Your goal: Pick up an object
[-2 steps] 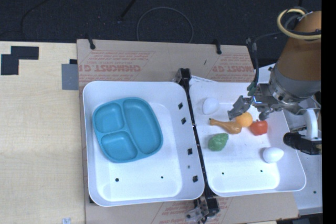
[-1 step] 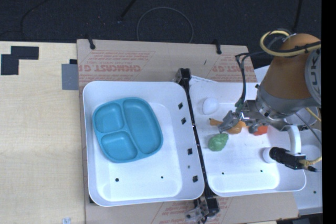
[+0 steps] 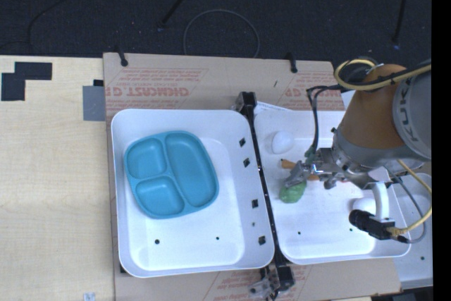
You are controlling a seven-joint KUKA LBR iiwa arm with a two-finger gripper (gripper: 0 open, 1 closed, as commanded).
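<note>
The small green lumpy object [image 3: 292, 192] — soft-looking, perhaps a toy vegetable — lay on the floor of the right-hand shallow white bin [image 3: 331, 247], toward that bin's left side and not far from the black divider between the two bins. The pincer [image 3: 304, 173] hung just above and slightly behind it, its metal tips seeming to touch or nearly touch the object's upper end; whether the tips were spread or closed could not be told at this angle, and nothing showed clearly between them. The risk, as I judged it, was a glancing contact: if the tips came down on the rounded top off-centre, the green piece could squirt sideways toward the divider or roll, and the pincer would close on air. A small brown stick-like piece [image 3: 287, 164] lay just beside the tips and might get nudged or caught instead. A white egg-shaped object [image 3: 282, 142] sat a little farther up the bin, apart from both. In the left-hand white bin [image 3: 141, 250] rested a blue three-compartment plastic plate [image 3: 170, 173] — well away from the action.
</note>
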